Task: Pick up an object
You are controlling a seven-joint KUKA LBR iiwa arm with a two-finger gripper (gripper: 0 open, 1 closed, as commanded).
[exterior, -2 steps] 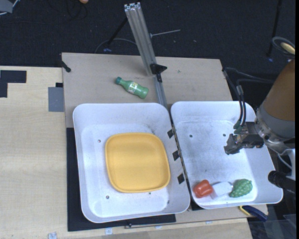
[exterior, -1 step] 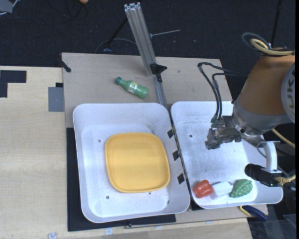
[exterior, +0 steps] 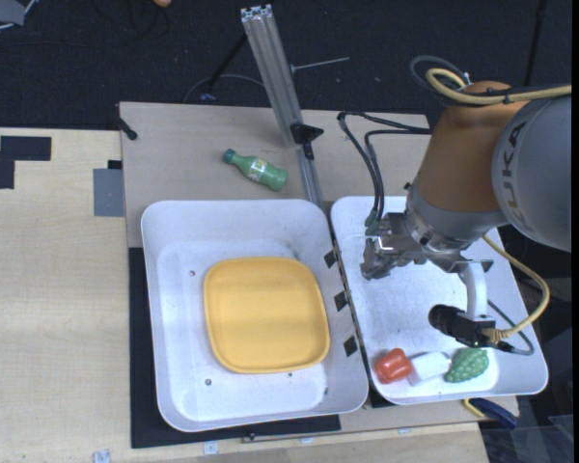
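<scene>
Because the grey arm's gripper (exterior: pixel 378 261) hung over bare floor of the right white bin (exterior: pixel 405 307), its jaws' state impossible to tell, a descent risked missing the red, white and green objects (exterior: pixel 432 366) clustered near its front edge.

Partial white lettering, "UK", read on grey cylindrical arm housing (exterior: pixel 540 177) at right edge of view; remaining letters cut off. Pale label noted around small green plastic bottle (exterior: pixel 256 170) lying on bench behind bins; print too small to be read. No other text, number or sign made out.
</scene>
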